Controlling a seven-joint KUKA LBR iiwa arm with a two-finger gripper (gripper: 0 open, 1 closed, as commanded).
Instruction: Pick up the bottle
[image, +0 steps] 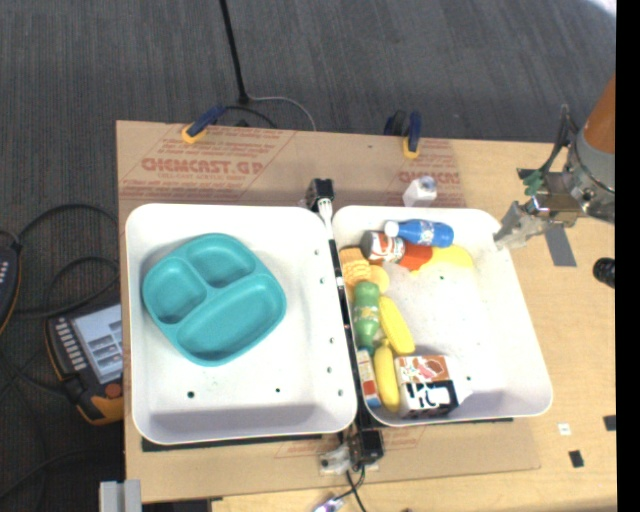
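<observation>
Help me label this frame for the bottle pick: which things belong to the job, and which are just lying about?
Job: blue bottle at the right bin's far end; gripper just outside that bin.

Lying about: teal divided plate, banana, carton.

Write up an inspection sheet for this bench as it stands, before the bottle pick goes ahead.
Surface: cardboard-covered bench held by two clamps at its far edge, bearing two white bins side by side.
Job's things: blue bottle lying on its side at the far end of the right bin.
Clutter: teal divided plate in the left bin; toy foods and a small carton along the right bin's left side.
Tool: the tool hangs outside the right bin's far right corner, nothing between its fingers.
Cables: black cables on the floor at left; one runs off behind the bench.
Surroundings: grey carpet; a handheld device at left.
</observation>
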